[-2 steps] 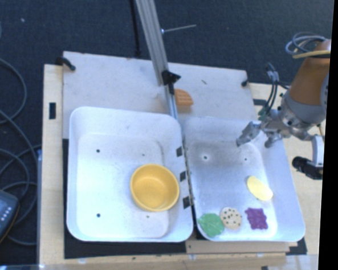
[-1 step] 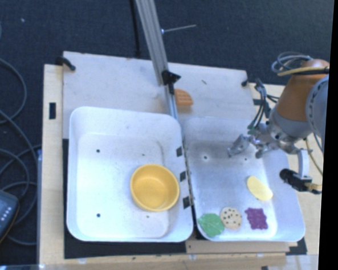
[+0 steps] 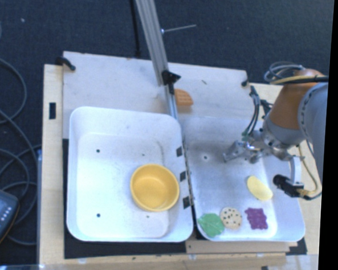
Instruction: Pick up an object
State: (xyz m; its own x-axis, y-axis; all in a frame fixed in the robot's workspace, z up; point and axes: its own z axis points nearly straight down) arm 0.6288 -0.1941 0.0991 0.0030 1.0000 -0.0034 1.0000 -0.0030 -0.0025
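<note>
Claw point(image 3: 232, 154) right of frame centre, over right bin point(image 3: 214, 141); open or closed: cannot tell. Yellow oval object point(image 3: 259, 188) lower right in same bin, long axis upper-left to lower-right.

The grey cylindrical robot arm point(image 3: 314, 109) carries a broad orange band point(image 3: 286, 104) above the wrist. Thin pale cables point(image 3: 281, 69) loop over the band's top, and a dark cable point(image 3: 255, 111) runs down its side. The small metallic grey two-finger gripper point(image 3: 236, 151) follows the wrist. A black fitting point(image 3: 286, 185) protrudes below.
</note>
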